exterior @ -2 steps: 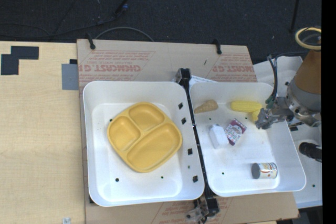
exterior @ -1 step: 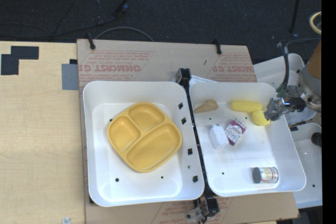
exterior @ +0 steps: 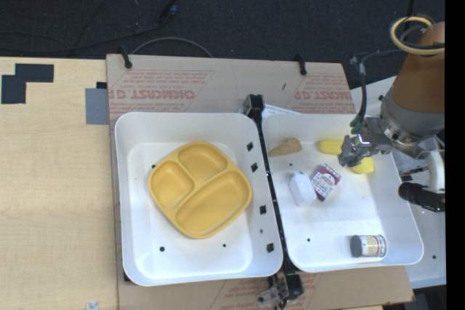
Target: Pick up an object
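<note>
Left bin (exterior: 138, 156): yellow divided plate (exterior: 200, 189), well left of the fingers. Right bin (exterior: 407, 247): tan lump (exterior: 285, 147), white packet (exterior: 299, 187), red-labelled packet (exterior: 325, 181) just left of the gripper (exterior: 354, 151); small can (exterior: 369, 246) nearer the camera. Gripper sits on a yellow thing (exterior: 330, 147), partly hiding it. Can't tell its finger spread or any grasp.

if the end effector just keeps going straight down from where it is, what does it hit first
Most likely the yellow object in the right bin: the end effector sits right over it, though height above it is unclear.
</note>
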Motion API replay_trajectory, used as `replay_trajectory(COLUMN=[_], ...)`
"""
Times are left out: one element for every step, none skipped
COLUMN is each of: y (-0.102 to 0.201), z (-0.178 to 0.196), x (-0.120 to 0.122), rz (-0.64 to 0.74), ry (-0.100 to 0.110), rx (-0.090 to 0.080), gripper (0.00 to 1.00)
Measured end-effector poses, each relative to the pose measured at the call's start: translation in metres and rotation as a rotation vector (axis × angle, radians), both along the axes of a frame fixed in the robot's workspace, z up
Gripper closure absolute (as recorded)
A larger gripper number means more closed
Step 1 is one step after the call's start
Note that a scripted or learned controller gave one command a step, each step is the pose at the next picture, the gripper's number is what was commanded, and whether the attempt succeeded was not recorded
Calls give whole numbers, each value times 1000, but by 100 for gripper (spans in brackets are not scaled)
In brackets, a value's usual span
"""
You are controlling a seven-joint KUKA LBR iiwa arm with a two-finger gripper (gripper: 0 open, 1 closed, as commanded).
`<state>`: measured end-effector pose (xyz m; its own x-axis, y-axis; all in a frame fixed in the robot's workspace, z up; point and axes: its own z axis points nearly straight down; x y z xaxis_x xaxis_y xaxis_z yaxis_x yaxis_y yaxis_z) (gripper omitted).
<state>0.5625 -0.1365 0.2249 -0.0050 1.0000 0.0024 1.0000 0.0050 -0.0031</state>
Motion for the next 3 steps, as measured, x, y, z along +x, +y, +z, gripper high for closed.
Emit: replay_trajectory(y=[52,109,165], z=[-11,-15,-20], x=[9,27,41], rz=[0,0,0], ry=[1,-1,0], rx=[0,-1,-1], gripper=[100,100,100])
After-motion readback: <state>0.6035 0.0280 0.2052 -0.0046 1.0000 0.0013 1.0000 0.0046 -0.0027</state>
